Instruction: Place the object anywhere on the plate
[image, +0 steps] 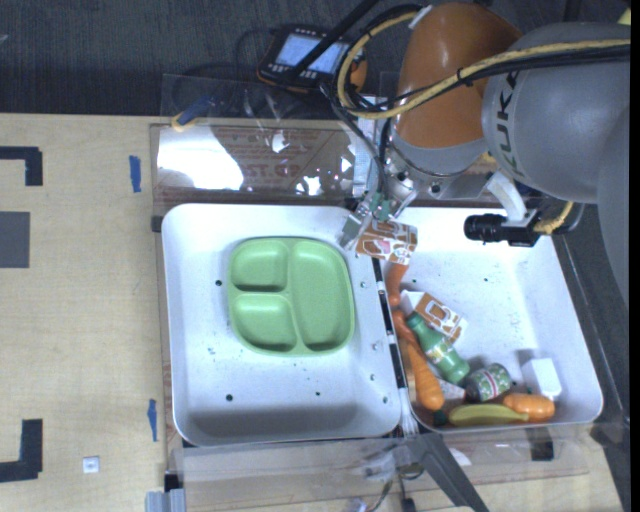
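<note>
Pincer: seen at top of the seam betw. the two bins, below the grey arm w/ orange band; clamped on a small carton w/ brown-and-white label, which hangs tilted just under the fingers, over the far end of the right bin, beside the dividing rim.

Plate: green, three compartments, lying flat in left bin, roughly centred. Carton is near its upper right corner but apart from it, not over it.

Right bin contents, heaped along left wall and near edge:
- carrot, orange, long, lying along left wall
- bottle, green, on its side, beside the carrot
- second carton, brown/white, touching bottle top
- can, green/red, small, near bottle base
- banana, yellow, along near edge
- orange item, type not made out, next to banana
- white block, near right corner

Cables: black and yellow, looped over arm at top.
</note>
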